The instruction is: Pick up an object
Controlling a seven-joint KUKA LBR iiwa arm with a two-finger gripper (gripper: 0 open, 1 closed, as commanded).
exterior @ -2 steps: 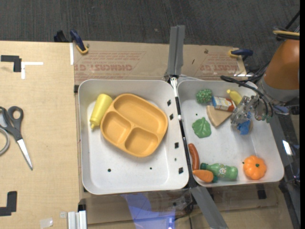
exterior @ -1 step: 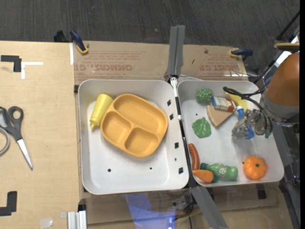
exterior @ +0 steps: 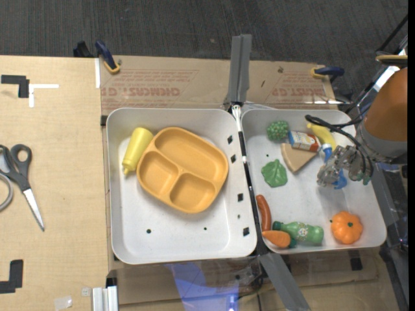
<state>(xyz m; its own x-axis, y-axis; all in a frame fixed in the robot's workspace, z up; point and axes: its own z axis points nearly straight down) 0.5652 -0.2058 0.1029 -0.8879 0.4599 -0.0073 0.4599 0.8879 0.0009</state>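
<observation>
My gripper (exterior: 336, 172) hangs low over the right side of the right bin (exterior: 311, 196), its metal parts blurred together. Just left of it lie a tan wedge (exterior: 296, 157) and a green leaf (exterior: 274, 173). A yellow banana (exterior: 321, 135), a small carton (exterior: 302, 139) and a broccoli head (exterior: 279, 130) sit at the bin's back. An orange pumpkin (exterior: 346, 228) rests at the front right, below the gripper. Along the front lie a green bottle (exterior: 303, 232), a carrot (exterior: 277, 239) and a red sausage (exterior: 262, 212).
The left bin (exterior: 130, 232) holds an orange divided plate (exterior: 183, 169) and a yellow squeeze bottle (exterior: 135, 149). Scissors (exterior: 23, 180) lie on the bench at far left. A metal bar (exterior: 238, 70) stands behind the seam between the bins.
</observation>
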